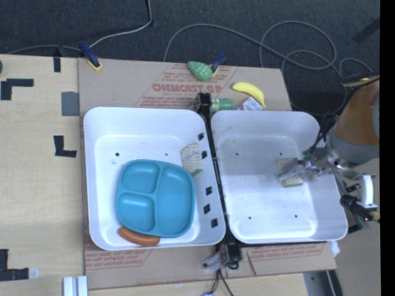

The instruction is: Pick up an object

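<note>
— So, what do the fingers [307, 165] have?
— Their metal tips are closed onto the right end of a small packet [290, 172], down inside the right bin [265, 227] toward its right wall.
— How does the packet look?
— Flat and crinkled, greyish with pale print; too blurred to read. It lies low against the white floor.
— And further out?
— A grey wrist with an orange band reaches in from the right. The left bin [102, 165] holds a glossy blue divided plate [155, 197], rounded at the corners, an orange sausage [139, 237] at its near edge, and a patterned sachet [193, 158] at its far right. Beyond the bins, on brown cardboard, lie a yellow banana [249, 92] and a knobbly green toy [200, 70].
</note>
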### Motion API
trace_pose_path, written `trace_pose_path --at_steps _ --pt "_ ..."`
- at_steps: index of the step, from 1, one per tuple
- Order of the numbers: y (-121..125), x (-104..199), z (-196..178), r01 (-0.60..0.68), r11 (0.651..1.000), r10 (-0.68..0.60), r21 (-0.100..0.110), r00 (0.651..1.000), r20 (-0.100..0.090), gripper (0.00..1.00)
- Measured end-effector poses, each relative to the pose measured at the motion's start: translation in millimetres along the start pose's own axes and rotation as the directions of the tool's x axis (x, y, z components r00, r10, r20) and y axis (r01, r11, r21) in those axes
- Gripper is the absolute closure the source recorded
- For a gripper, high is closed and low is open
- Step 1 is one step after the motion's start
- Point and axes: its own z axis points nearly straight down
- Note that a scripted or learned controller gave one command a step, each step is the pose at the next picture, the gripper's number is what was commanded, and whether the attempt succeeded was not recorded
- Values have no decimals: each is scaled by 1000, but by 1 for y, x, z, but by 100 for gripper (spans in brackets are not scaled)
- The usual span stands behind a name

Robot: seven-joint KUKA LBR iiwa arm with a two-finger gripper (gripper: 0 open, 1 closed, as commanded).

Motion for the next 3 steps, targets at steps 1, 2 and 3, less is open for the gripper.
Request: trace_pose_path --at_steps 1,2,3 --pt "6 45 25 1 1000 -1 -4 1000 1 0" --pt "63 0 -75 2 1000 -2 -3 1000 2 0" --pt "31 21 25 2 1000 -2 -3 1000 0 0"
